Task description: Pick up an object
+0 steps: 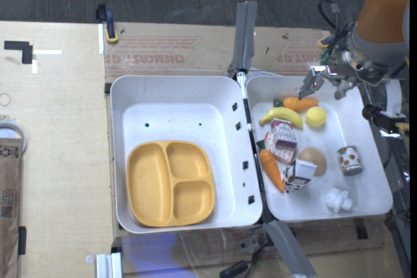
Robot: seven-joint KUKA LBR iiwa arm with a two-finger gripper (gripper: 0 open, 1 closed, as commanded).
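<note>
The left bin [124, 140] holds one item: a yellow-orange divided tray [171, 182] with three compartments, lying flat toward the bin's near left corner.

The right bin [371, 159] holds the loose objects. From left to right:

- A long orange carrot [271, 170] lies at a slant near the bin's left wall.
- A yellow banana [281, 115] curves above a red-and-white printed packet [282, 140], the two just beside each other.
- A small black-and-white carton [299, 174] sits near the carrot's lower end, touching a round tan ball-shaped object [313, 157].
- A second, shorter carrot [300, 102] with a green top lies near the far wall, next to a yellow lemon [316, 116].
- A crumpled white object [339, 199] rests near the front rim.
- A small can [350, 160] with a red-spotted label stands upright, well apart from the cluster.

The gripper [310, 85] hangs above the far part of the right bin, directly over the short carrot. Its fingers appear spread apart, with nothing visible between them. The orange band [384, 0] of the arm shows at the upper right.
</note>
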